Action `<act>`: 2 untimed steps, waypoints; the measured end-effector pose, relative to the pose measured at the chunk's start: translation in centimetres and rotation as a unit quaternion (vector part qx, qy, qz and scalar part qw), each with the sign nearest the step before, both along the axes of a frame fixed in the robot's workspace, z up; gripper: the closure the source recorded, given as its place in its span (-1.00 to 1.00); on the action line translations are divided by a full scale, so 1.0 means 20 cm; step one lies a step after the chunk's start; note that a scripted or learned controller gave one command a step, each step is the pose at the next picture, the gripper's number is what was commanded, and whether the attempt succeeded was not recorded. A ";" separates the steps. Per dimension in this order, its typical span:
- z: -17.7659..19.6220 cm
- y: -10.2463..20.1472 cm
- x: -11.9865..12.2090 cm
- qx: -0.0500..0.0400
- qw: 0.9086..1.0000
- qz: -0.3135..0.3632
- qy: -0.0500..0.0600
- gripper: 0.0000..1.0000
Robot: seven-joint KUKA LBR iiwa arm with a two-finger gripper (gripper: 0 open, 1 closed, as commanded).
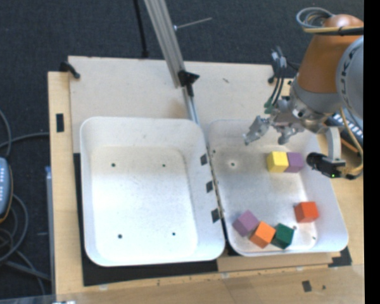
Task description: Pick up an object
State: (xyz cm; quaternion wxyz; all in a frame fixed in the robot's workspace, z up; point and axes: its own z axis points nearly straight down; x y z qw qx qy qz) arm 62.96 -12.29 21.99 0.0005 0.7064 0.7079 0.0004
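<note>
Over the far part of the right shallow white plastic bin (223,170), the two-finger metal gripper (270,130) of the grey arm with the orange band (323,62) hangs just beyond the yellow cube (277,161). Its fingers (256,130) look spread apart, and nothing is seen between them, so the gripper holds no object. By this view, the task is only at its beginning: the arm is near the blocks, but the descent, the closing and the lift are all left to do.

The yellow cube is the nearest thing to the gripper and seems the likely target, although this is only a guess. A pale purple cube (296,162) touches the yellow cube on its right side. Toward the front and right of the yellow cube lies a red-orange cube (306,211), alone. At the front wall, well apart from the yellow cube, three blocks stand in a tight row: a purple cube (246,223), an orange cube (263,234) and a dark green cube (282,235).

Counted: six blocks, namely one yellow, two purple, two orange or red-orange, one green. There are two bins; the left white bin (145,189) is on the other side from the yellow cube.
</note>
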 end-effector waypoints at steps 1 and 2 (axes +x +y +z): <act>-0.07 -0.40 -0.08 -0.002 1.000 -0.004 0.001 -1.00; -0.51 -0.45 0.05 -0.001 1.000 -0.001 -0.002 -1.00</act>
